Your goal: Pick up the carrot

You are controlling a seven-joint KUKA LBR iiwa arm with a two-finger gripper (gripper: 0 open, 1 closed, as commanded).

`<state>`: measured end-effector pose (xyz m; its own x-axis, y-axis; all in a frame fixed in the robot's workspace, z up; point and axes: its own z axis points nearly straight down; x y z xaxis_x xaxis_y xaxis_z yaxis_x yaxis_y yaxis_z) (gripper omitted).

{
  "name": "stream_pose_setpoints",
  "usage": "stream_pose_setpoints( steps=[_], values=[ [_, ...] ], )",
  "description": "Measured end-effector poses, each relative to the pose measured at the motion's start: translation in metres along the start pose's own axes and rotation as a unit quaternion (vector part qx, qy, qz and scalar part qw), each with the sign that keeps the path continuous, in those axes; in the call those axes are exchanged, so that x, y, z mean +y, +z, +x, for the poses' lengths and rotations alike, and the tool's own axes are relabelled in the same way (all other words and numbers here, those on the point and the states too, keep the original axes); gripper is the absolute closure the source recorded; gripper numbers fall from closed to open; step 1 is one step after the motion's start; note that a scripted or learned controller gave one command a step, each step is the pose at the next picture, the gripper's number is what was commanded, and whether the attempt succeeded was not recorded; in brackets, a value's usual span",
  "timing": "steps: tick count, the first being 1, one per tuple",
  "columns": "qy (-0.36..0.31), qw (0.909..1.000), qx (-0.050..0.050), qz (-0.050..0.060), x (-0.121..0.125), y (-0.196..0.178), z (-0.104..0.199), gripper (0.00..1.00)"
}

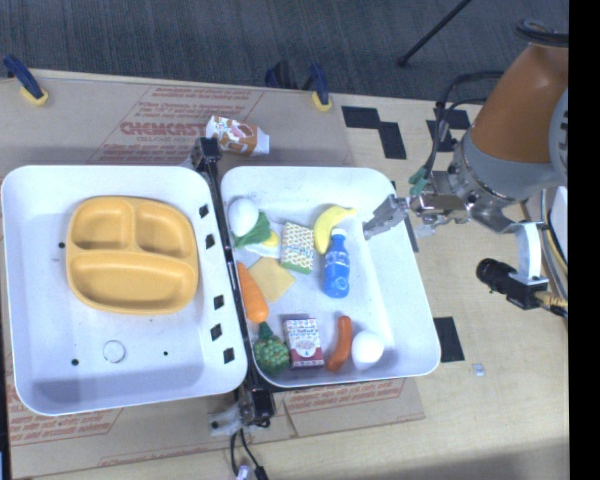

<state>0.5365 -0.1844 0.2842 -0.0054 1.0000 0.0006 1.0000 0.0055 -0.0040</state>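
The arm [515,108] is extended in from the right, its orange band seen above a grey wrist [480,193]. The gripper [383,218] is held over the right rim of the right bin [420,308], nothing gripped.

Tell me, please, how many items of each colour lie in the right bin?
Orange: 2, carrot, sausage
White: 2, eggs
Yellow: 2, banana, cheese slice
Blue: 1, bottle
Green: 1, broccoli
Printed cartons: 2
Total: 10
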Motion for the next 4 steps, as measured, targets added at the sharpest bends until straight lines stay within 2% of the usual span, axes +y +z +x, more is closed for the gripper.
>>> stream_pose_setpoints(
  steps=[1,2,3,4],
  values=[
    [0.115,0.9933,0.001,0.002,0.015,0.147,0.040,0.00],
    [0.305,0.9523,0.001,0.002,-0.060,0.166,0.081,0.00],
    [0.439,0.8983,0.002,0.003,-0.060,0.194,0.091,0.00],
    [0.609,0.7929,0.002,0.001,-0.059,0.093,0.154,0.00]
  ],
)
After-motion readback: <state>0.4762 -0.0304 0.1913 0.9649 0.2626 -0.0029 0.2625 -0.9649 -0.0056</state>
